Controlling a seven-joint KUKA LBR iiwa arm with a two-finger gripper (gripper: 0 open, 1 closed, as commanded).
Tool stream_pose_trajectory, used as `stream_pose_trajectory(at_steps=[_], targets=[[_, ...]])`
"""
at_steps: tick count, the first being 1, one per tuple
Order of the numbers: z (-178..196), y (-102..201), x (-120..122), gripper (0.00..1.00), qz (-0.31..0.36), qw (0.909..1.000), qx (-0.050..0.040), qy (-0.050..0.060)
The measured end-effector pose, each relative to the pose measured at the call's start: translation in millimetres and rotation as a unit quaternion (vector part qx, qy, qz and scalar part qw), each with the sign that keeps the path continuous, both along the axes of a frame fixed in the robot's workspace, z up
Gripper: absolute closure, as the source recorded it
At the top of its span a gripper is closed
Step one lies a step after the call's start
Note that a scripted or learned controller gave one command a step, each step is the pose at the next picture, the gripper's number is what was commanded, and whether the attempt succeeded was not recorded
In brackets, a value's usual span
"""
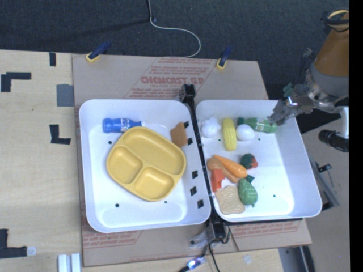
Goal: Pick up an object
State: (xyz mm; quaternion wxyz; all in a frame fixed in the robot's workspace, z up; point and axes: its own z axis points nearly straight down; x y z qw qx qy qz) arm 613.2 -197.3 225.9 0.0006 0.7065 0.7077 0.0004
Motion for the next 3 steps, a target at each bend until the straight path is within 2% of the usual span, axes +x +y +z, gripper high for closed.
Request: stream_pose_trajectory(at_steps=[1, 2, 3], targets=[[8.6, 56.5, 17.5, 1.0, 0.002, 1.0, 0.0008, 0.001], [-7.2, 111.3, 29.7, 1.0, 0.002, 1.0, 0.0009, 0.002], [6.8, 157.6, 52.7, 1.0, 0.002, 1.0, 0.0008, 0.0]])
